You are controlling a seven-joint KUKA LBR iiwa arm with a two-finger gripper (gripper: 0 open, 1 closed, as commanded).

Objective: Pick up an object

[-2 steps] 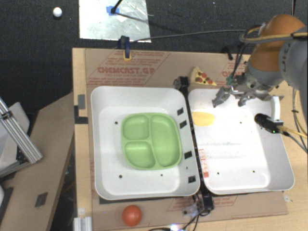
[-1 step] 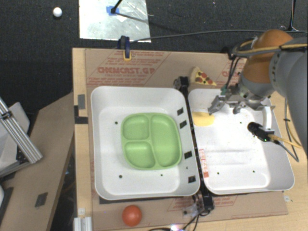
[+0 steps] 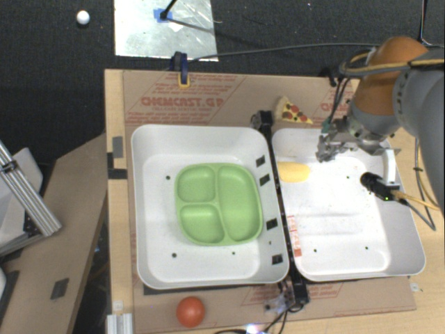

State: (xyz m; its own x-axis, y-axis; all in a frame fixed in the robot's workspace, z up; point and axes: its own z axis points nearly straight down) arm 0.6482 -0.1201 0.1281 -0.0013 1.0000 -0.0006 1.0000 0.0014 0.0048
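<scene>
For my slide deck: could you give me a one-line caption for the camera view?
Grey arm's hand above the right white bin, near a pale yellow object; green three-compartment plastic tray in the left white bin.

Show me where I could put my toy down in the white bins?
The right bin has the most bare floor: the whole patch nearer the camera, below the yellow piece and the gripper. The left bin is crowded, since the green divided plate fills its middle, leaving thin strips along the walls.
</scene>
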